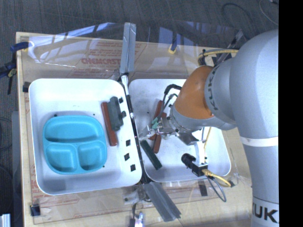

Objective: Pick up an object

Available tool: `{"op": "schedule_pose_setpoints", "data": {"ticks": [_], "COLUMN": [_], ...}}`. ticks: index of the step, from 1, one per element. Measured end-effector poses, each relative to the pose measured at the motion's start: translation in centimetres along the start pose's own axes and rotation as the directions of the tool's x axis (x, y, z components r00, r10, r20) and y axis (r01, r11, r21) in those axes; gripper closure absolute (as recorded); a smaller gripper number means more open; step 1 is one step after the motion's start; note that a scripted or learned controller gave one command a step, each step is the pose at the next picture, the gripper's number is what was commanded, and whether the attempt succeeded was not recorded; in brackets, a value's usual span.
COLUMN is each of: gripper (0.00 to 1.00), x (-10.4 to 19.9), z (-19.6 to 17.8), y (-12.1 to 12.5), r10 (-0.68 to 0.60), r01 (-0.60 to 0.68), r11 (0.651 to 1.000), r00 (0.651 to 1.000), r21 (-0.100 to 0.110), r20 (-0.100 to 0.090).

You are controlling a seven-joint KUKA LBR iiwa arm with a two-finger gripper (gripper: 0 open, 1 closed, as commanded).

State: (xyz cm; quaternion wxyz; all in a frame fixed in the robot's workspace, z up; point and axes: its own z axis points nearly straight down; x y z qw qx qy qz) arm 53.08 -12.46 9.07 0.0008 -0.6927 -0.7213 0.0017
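Nearest in the right bin (222,168), a dark flat bar (151,156) is lying at a slant, close to the wall between the two bins. Across that wall, in the left bin (38,103), a blue tray with three parts (73,143) is sitting.

A bit farther back in the right bin, the gripper (158,128) is hanging right over a reddish-brown stick (156,145). That is likely the thing it is going for. The grey arm is getting in the way, so I cannot tell if the gripper is wide, narrow or holding anything.

The stick is lying just beside the dark bar and near the wall. So the gripper could end up bumping one of them, or pinching only the stick's edge and letting it slip.

Farther left, a brown strip (110,126) and a dark grey tool (115,111) are lying side by side.
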Motion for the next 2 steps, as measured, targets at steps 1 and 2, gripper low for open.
{"op": "schedule_pose_setpoints", "data": {"ticks": [1, 2], "gripper": [1.00, 1.00], "x": [0.1, 3.9], "z": [-0.9, -10.1], "y": [0.0, 3.4], "r10": [-0.004, 0.011], "r01": [0.004, -0.011], "r11": [1.000, 1.000], "r00": [1.000, 1.000], "r21": [0.002, -0.001], "r20": [-0.001, -0.002]}}
